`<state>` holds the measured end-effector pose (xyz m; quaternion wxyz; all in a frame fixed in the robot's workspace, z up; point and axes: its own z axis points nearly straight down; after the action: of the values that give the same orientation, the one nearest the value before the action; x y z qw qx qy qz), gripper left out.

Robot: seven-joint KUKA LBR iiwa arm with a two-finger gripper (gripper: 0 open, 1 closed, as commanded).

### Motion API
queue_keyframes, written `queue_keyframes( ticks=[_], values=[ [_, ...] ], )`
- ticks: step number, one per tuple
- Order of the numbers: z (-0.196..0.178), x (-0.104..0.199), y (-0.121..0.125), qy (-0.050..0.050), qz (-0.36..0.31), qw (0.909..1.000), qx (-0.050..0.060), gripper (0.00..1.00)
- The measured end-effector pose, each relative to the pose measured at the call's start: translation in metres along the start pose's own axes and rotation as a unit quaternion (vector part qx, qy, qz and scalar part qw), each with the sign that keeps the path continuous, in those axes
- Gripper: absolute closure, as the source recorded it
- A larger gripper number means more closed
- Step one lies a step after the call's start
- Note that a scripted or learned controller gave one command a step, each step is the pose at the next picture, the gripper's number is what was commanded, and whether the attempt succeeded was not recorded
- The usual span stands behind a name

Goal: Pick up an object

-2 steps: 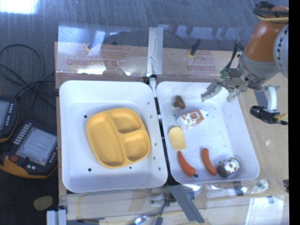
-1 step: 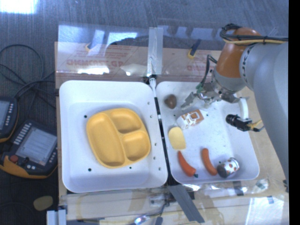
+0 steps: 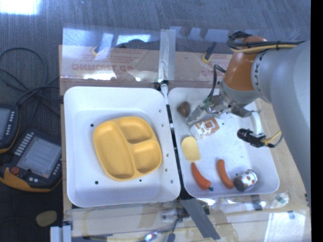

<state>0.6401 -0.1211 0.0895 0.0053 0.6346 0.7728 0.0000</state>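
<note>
Hovering at the right bin's (image 3: 267, 183) twelve o'clock, the claw (image 3: 202, 116) is nosing toward the small carton (image 3: 207, 128) below it (finger spread: cannot tell), so centring squarely over the carton before pinching is looking wisest.

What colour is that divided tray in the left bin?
Yellow; the divided tray shows clearly in the camera view.

Arm (image 3: 282, 79) cut off at right edge; pincer (image 3: 201, 114) finger state unclear.
</note>
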Motion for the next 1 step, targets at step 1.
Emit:
queue_keyframes(
  ticks=[1],
  values=[
    [-0.0106, 0.0003, 0.0015, 0.001, 0.0, 1.0, -0.002, 1.0]
  ],
)
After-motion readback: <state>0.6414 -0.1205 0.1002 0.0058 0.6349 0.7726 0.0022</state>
